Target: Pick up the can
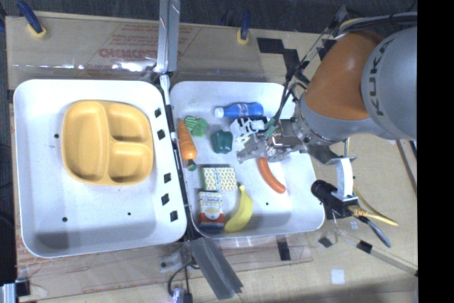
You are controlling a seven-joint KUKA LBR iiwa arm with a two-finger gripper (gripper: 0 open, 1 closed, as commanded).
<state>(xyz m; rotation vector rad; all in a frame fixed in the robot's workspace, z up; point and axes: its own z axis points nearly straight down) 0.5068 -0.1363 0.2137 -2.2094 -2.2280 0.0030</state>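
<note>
**Task status.** Not done. The can (210, 208) lies at the near edge of the right bin (301, 213), just beside the banana (241, 211) and touching the patterned box (218, 179) behind it. At this size it reads as a small can with an orange and red label, though the shape is not sharp enough to be sure. The gripper (254, 146) sits low over the middle of the same bin, between the green pepper (223, 142) and the sausage (272, 176), apart from the can. Whether it is open or closed cannot be told from this angle, and nothing is seen in its hold. Left to do, by this reading: bring the gripper over the can, close on it, lift it out.

**Left bin (32, 174).**
- One yellow divided tray (108, 140), with nothing in its compartments.

**Right bin.**
- Blue bottle (240, 111), on its side near the far wall.
- Black-and-white item (248, 125), just below the bottle, partly under the wrist.
- Small green piece (196, 126).
- Carrot (186, 142), along the left wall.
- Green pepper, centre.
- Sausage, lying at a slant, right of centre.
- Patterned box, can and banana, grouped at the near edge.
</note>
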